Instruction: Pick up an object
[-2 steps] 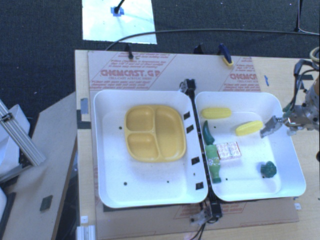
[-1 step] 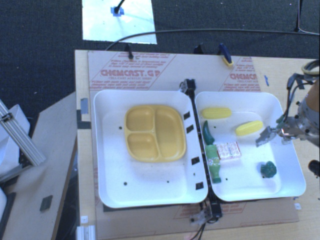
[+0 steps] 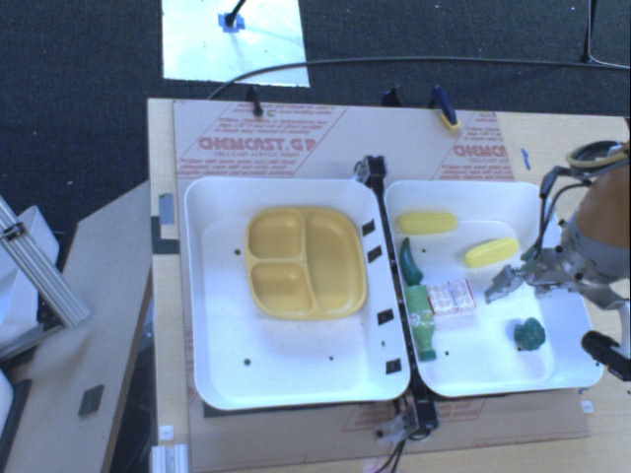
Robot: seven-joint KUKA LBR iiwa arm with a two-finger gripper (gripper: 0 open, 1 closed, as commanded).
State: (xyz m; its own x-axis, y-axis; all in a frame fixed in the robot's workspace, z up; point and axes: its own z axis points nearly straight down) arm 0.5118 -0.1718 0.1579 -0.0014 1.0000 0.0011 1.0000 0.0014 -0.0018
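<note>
Nothing is picked yet. The end effector (image 3: 503, 286) hangs low in the right bin (image 3: 473, 377), its opening I cannot tell, with nothing visibly held. Candidates lie near it: a banana (image 3: 490, 252) at 11 o'clock, a carton (image 3: 451, 297) at 9, broccoli (image 3: 529, 334) at 5.

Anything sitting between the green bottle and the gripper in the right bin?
Yes. In the camera view, a small white and red packet lies between the green bottle and the gripper, on the right bin floor.
</note>
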